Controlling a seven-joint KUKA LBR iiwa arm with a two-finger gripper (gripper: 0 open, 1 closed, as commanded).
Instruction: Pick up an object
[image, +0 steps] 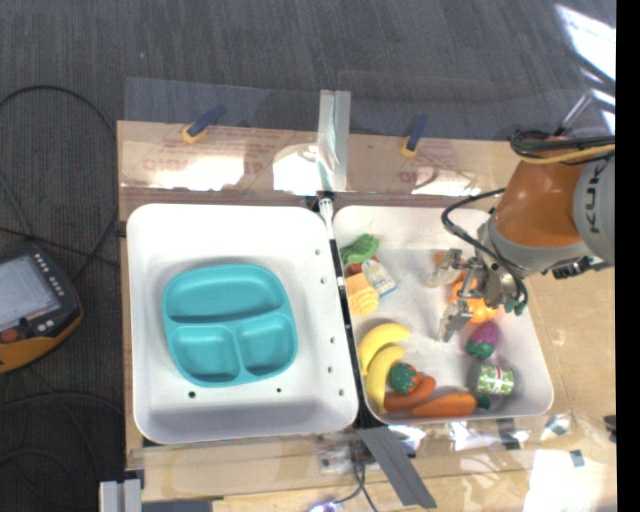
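Your end effector (470, 300) hangs low over the right bin (420, 232), toward its right wall, with its fingers spread apart and nothing between them. An orange piece (462, 288) sits right under it, and a purple toy with a green top (482, 340) lies just below that, near a green can (494, 381) in the bin's lower right corner. Settle on one target before you descend: the orange piece looks nearest. Centre the fingers across it, go down straight, and keep clear of the wall so neither finger catches. The bananas (382, 352) are crowded at the bottom edge; leave them.
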